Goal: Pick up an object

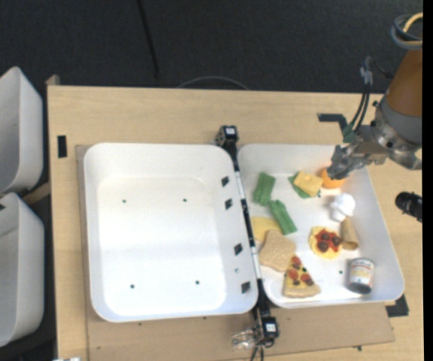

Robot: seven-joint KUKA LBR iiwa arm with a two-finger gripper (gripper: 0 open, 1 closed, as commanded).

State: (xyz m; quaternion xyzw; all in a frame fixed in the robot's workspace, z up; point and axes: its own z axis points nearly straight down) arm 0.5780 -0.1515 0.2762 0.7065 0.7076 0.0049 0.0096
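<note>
You have two shallow white bins side by side on the wooden bench (164, 111). The left bin (160, 232) shows you only its bare white floor with a few small dark dots. The right bin (386, 258) holds all the toy food. Near its left wall you see two green pieces (273, 201), one above the other and nearly touching. Below them lies a pale yellow slice (261, 226), partly under a slice of toast (277, 251), and just below the toast is a pizza slice (299, 278) with red and dark toppings. To the right of the toast you find a small round tart (325, 241) with red berries, touching a tan piece (349, 234) on its right side. Above this, a white object (342, 205) sits alone. In the lower right corner stands a small tin can (360, 274), upright. In the upper part of the bin, a yellow wedge of cheese (306, 183) lies over a green leaf, and just beside it on the right is an orange object (331, 180). The gripper (340, 164) comes from the right and hangs directly over this orange object, so it hides the top of it; you cannot tell from here if the fingers are spread or closed, or if they touch it. Black clips (235, 201) join the bins along the middle wall.
</note>
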